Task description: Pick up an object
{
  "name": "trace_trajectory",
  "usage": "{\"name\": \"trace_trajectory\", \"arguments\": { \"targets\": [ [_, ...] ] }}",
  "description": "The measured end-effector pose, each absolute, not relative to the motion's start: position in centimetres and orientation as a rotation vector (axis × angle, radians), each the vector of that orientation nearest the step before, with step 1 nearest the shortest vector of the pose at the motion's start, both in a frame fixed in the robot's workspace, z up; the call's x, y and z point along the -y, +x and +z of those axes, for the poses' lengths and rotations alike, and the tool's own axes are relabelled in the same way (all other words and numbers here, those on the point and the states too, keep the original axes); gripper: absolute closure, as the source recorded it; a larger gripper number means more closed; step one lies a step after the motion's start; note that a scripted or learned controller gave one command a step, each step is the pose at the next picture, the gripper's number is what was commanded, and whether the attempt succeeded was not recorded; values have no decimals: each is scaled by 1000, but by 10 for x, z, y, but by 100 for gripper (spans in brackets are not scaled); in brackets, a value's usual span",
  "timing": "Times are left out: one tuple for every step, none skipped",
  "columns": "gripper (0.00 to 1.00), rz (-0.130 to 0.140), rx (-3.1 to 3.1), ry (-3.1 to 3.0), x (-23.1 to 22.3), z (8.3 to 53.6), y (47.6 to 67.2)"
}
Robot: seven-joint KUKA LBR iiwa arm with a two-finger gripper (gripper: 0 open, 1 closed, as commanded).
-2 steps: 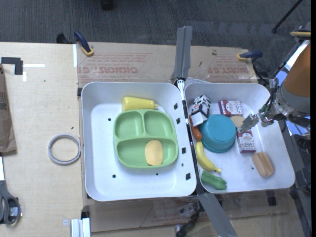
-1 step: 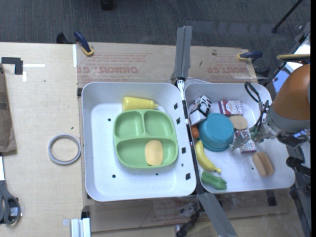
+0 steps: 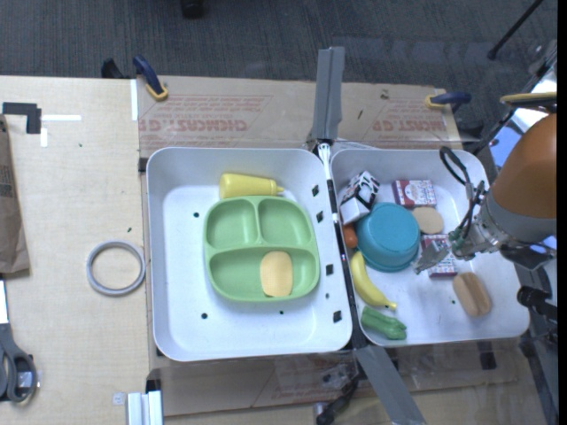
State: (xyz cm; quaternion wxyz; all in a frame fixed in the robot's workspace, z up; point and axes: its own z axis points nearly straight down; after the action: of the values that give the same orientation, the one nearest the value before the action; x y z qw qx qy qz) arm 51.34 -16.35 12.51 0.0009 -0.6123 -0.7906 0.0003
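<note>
My gripper (image 3: pixel 438 253) is low in the right bin (image 3: pixel 496 326), just right of a blue bowl (image 3: pixel 388 235). It hangs over a small red and white packet (image 3: pixel 445 267) and hides part of it. Nothing is visibly lifted. A brown roll (image 3: pixel 471 294) lies just right of and in front of the gripper. A banana (image 3: pixel 368 283) and a green pepper (image 3: pixel 384 325) lie at the bin's front left. At the back are a red box (image 3: pixel 414 191), a tan round piece (image 3: pixel 429 220) and a black and white carton (image 3: pixel 359 193).
The left bin (image 3: pixel 177 308) holds a green divided plate (image 3: pixel 232 233) with a pale yellow piece (image 3: pixel 276 274) on it, and a yellow bottle (image 3: pixel 248 185) behind the plate. A tape ring (image 3: pixel 116 266) lies on the bench to the left. The arm's orange band (image 3: pixel 532 180) rises at the right.
</note>
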Motion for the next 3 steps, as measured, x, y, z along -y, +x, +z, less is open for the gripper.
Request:
{"name": "trace_trajectory", "arguments": {
  "targets": [
    [0, 1, 2531, -1863, 207, 91, 548],
    [0, 10, 2760, -1522, 197, 95, 646],
    [0, 4, 2725, -1567, 188, 92, 576]
  ]
}}
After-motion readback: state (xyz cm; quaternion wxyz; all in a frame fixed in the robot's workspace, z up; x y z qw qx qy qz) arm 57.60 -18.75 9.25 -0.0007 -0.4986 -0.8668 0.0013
